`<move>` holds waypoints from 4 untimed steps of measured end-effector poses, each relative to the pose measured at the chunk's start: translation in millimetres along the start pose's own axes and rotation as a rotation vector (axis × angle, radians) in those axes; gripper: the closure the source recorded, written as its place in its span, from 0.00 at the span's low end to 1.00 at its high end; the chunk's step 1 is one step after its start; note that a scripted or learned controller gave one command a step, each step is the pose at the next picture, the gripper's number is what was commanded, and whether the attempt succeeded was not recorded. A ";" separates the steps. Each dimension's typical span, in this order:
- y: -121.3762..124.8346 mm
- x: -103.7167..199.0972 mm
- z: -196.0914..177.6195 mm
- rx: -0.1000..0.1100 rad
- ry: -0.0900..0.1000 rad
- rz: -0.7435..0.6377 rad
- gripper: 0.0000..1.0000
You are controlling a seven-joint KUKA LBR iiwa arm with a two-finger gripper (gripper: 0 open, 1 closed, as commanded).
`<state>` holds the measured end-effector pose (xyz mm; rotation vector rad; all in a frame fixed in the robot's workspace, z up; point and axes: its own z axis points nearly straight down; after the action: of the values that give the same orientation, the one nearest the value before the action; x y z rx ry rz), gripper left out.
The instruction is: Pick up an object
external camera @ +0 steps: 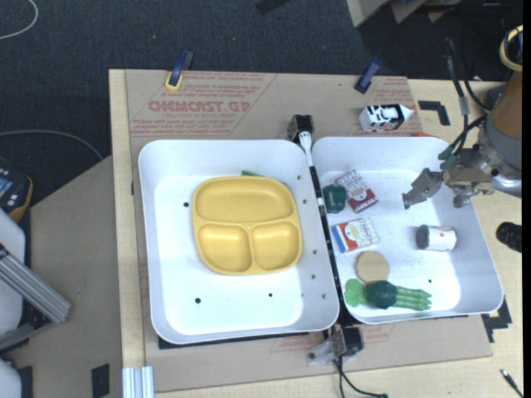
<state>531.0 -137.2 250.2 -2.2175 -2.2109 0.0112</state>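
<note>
**Arm above the right bin, nothing held**

Left bin [158,247]: a yellow tray [246,222], well left of the jaws. Right bin [481,259]: green cup [334,196] and red pack [359,196], left of the jaws; card [355,235], tan disc [372,265] and green toy [388,295], below-left; white cylinder [437,238], just below. Gripper [425,187]: jaws appear parted and unloaded, though the view is coarse.
</note>
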 end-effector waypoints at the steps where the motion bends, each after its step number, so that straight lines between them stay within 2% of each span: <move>1: 2.3 0.3 -6.5 -0.013 -0.002 -0.003 0.00; 2: -4.1 -0.9 55.3 -0.004 0.000 -0.002 0.00; 4: 0.4 3.5 160.5 -0.013 0.002 -0.001 0.00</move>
<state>529.3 -133.4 89.7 -2.2221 -2.2176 -0.0055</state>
